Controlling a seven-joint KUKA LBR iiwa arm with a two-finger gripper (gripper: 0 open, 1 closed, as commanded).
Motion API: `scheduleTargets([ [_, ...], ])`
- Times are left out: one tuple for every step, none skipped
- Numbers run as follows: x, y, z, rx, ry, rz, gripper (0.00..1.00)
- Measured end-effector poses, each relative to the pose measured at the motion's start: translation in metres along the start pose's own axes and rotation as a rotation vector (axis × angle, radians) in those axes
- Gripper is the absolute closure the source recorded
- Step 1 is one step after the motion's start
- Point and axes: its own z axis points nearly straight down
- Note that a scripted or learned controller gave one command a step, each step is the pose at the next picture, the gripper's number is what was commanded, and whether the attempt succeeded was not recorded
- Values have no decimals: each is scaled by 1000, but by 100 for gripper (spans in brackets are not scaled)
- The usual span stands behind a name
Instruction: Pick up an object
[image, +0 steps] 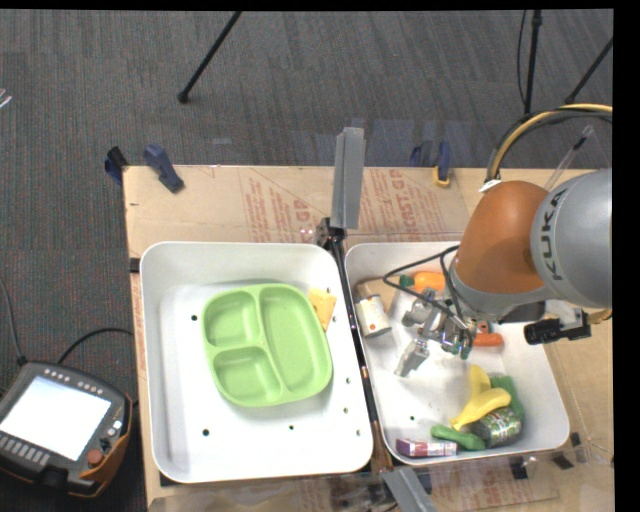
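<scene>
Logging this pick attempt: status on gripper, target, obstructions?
Gripper over right bin, nothing seen between its fingers. Banana and other items lie loose, unpicked. Green plate sits in left bin.

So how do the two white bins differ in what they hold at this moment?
The left bin holds one large green divided plate with a small yellow piece at its edge; the right bin holds many small items, among them a yellow banana and a dark can. The gripper hangs over the right bin, not the left. Both are shallow and white.
</scene>
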Motion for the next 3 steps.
scheduleTargets([
  [88,-50,0,2,2,88,0],
  [9,-40,0,1,0,0,0],
  [30,-64,1,2,4,-56,0],
])
